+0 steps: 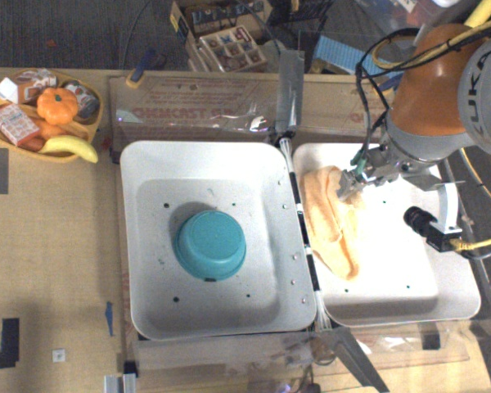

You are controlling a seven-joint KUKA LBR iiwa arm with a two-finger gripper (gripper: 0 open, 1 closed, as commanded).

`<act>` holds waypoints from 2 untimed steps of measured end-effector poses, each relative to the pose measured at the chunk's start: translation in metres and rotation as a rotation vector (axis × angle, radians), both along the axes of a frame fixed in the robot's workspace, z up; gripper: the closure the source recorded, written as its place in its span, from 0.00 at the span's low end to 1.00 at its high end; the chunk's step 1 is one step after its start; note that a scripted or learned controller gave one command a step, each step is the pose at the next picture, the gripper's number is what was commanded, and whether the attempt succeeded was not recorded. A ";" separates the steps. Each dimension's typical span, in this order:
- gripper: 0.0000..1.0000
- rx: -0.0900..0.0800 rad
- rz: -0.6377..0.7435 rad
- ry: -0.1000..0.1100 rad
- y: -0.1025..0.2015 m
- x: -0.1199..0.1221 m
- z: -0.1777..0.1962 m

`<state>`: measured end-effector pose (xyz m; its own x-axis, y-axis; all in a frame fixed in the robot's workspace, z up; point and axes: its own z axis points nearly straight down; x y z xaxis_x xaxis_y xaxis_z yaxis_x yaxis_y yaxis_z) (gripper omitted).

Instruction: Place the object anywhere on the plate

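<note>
Camera view — fruit basket (pixel 42 115) beside left bin (pixel 139 166).

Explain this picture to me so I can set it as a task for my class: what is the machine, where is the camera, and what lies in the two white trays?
One camera, fixed above a bench, looks down at a slant. The machine is a grey robot arm with an orange band, reaching in from the picture's right. At its tip is the gripper, the part that grasps things.

The bench bears two shallow white bins. The left bin holds a teal plate, round and standing near its middle. The right bin holds a pale orange cloth, crumpled lengthwise along its left side. The gripper sits at the cloth's upper end; whether it grips the cloth cannot be told from this picture.

Outside the bins, at top left, a dish of toy food holds a banana and a small pumpkin.
</note>
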<state>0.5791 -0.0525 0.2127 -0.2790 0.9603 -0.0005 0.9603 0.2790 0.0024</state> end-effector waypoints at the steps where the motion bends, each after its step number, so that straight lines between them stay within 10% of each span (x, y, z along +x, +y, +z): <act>1: 1.00 -0.001 -0.001 0.000 -0.001 0.001 0.012; 2: 1.00 -0.002 0.399 -0.002 0.053 0.019 0.005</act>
<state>0.5984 0.0004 0.2179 -0.6305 0.7762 -0.0033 0.7762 0.6305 0.0034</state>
